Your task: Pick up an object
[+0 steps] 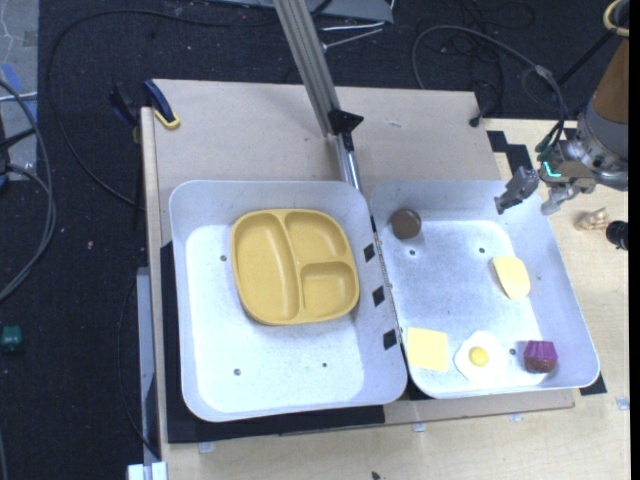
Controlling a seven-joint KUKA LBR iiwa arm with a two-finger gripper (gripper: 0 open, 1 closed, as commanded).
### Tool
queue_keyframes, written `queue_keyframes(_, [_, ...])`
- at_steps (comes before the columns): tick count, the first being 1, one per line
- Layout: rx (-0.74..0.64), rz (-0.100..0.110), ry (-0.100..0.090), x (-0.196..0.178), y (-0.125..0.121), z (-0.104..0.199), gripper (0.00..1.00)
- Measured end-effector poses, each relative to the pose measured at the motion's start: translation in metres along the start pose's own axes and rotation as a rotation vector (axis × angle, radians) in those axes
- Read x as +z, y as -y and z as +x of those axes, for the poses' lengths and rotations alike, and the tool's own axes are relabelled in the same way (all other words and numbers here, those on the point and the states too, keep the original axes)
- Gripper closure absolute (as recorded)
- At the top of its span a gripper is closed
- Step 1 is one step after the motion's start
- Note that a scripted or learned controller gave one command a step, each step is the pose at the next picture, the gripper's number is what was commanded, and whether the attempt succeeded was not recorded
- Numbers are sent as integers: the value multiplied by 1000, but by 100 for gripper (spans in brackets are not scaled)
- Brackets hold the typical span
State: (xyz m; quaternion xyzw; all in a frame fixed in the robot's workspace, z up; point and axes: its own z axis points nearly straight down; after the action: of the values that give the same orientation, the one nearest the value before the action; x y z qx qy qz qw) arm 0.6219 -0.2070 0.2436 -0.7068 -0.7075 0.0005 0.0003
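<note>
The gripper is held with its fingers apart and nothing between them, above the far right edge of the right bin. Nearest below it, inside that bin, a pale yellow wedge is seen; a brown round piece lies toward the left, and a fried egg, yellow square and purple block along the near edge.

Open floor amid right bin items

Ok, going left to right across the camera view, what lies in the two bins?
Yellow divided plate → brown round piece → yellow square slice → fried egg → pale yellow wedge → purple block. The gripper hovers over the right bin's far edge.
</note>
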Motion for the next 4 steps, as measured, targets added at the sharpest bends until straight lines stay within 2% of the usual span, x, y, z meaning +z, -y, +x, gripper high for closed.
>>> queue_keyframes(1, [0, -2, 0, -1, 0, 0, 0])
queue_keyframes(3, [-1, 5, -1, 123, -7, 6, 0])
queue_keyframes(4, [-1, 1, 0, 153, -7, 7, 0])
